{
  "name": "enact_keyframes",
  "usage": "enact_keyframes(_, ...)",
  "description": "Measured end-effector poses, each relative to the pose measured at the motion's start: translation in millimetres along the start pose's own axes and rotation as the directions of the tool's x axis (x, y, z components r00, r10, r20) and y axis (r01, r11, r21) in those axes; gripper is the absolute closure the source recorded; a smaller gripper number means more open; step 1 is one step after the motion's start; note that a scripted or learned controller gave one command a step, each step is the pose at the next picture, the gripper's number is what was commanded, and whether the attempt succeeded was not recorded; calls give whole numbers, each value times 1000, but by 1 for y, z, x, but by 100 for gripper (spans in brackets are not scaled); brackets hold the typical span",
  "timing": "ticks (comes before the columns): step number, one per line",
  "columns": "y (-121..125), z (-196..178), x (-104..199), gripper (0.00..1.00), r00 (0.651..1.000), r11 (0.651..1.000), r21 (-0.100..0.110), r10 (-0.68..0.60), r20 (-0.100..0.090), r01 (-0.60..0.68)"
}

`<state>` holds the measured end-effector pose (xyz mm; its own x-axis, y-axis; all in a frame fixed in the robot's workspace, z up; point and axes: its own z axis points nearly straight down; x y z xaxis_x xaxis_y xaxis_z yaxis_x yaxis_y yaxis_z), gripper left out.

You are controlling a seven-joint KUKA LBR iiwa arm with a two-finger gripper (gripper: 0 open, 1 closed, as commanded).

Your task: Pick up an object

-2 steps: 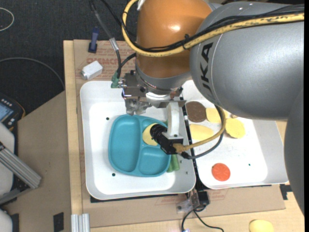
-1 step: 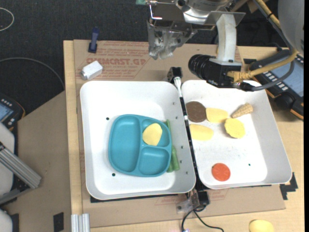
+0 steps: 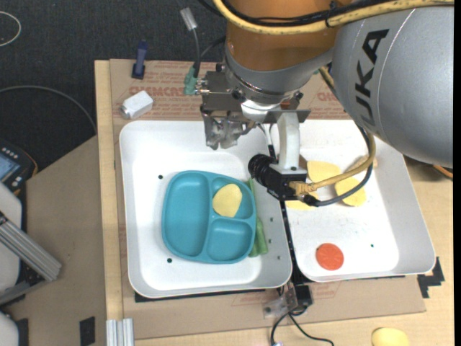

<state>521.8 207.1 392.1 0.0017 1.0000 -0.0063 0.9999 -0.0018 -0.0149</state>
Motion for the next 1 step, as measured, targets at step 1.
enact_keyframes(1,-13,-152,17,100,1000,999,-33,-6,-15,5)
